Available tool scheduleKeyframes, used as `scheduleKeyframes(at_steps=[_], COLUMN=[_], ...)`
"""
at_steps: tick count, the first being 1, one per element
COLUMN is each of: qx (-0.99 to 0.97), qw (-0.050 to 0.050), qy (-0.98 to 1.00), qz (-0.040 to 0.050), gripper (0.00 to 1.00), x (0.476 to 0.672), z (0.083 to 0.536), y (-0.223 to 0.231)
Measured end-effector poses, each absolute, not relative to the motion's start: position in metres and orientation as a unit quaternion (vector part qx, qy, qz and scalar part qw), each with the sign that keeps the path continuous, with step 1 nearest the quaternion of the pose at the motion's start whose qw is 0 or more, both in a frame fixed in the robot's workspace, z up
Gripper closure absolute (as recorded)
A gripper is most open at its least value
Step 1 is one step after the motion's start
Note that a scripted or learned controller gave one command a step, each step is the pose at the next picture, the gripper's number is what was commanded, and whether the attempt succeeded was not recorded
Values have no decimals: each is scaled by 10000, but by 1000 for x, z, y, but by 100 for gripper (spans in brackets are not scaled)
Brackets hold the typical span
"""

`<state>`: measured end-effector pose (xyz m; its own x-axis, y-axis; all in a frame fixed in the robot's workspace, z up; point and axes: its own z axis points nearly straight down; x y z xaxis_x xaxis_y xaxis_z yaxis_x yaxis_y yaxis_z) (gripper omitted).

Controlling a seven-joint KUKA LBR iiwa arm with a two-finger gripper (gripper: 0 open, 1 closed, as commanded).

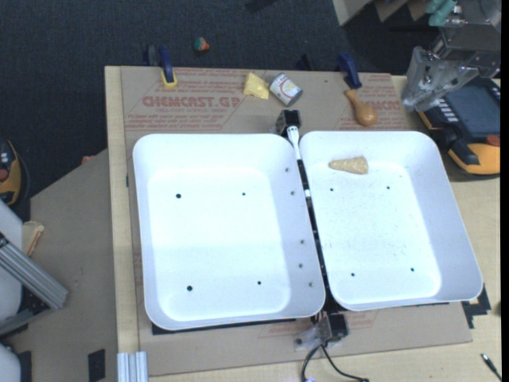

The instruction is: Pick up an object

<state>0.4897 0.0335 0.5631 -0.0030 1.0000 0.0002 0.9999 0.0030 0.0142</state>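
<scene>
A small tan, wedge-shaped object (350, 165) lies in the right bin (445, 213), close to its far wall. The left bin (159, 213) stands beside it, the two touching along the middle. My gripper (423, 84), a grey metal assembly, hangs at the upper right, beyond the right bin's far corner and well apart from the tan object. Nothing shows in its grasp.
On the cardboard behind the bins lie a yellow chunk (256, 87), a small white box (285, 89) and a brown wooden piece (362, 110). Blue clamps (165, 64) (346, 68) hold the board's far edge. A black-handled tool (290, 124) lies at the bins' junction.
</scene>
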Motion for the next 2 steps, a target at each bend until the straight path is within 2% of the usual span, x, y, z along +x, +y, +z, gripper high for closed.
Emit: scheduleKeyframes(at_steps=[1,2], qx=[7051,7067], qw=[-27,8], qy=[7091,7075], qz=[-30,10], gripper=[100,100], x=[478,480], z=[509,523], y=[89,87])
